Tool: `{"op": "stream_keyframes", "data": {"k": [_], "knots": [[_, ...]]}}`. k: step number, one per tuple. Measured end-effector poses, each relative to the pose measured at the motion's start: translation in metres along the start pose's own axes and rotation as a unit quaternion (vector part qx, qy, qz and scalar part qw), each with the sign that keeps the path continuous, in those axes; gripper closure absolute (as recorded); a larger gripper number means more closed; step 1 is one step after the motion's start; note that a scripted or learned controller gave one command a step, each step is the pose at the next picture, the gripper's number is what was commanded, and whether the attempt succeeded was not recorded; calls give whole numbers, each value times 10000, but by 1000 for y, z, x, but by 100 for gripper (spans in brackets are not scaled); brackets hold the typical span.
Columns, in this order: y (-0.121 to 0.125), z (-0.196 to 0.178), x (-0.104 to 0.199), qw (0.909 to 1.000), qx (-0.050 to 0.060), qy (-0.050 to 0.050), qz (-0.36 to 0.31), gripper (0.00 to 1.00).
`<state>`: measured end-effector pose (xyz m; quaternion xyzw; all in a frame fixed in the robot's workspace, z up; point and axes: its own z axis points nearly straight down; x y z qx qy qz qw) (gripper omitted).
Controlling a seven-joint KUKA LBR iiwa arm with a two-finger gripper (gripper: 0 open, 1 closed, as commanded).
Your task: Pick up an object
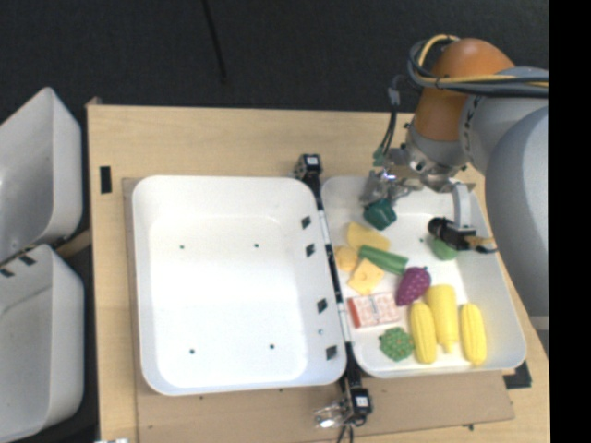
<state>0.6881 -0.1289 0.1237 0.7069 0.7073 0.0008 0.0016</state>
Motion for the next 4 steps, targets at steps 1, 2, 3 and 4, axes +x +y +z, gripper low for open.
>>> {"op": "stream_keyframes", "data": {"k": [1,2,3,4], "knots": [[-1,-8,3,10000,14,-7,-3,100],[-6,-25,16,10000,4,-7,-5,100],[-7,-29,20,10000,-4,3,-8,100],[-21,-84,108,10000,-27,15,-56,100]]}}
